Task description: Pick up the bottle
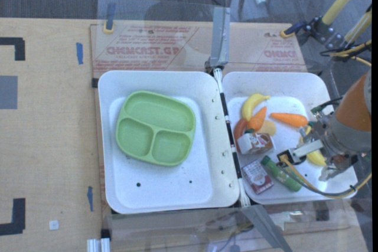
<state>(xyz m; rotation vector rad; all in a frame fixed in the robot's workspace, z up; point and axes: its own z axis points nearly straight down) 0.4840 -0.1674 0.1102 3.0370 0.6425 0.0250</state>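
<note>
low, the arm (354,121) hangs over the right bin (322,88), beside the bottle (282,173).

tray (155,127) in left bin (112,144), bottle (282,173) – perhaps tilted – in right bin (319,84)

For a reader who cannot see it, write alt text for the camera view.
A grey robot arm reaches from the right into the right bin, beside a green bottle lying among toy carrots and a banana. The left bin holds a green divided plate.
</note>
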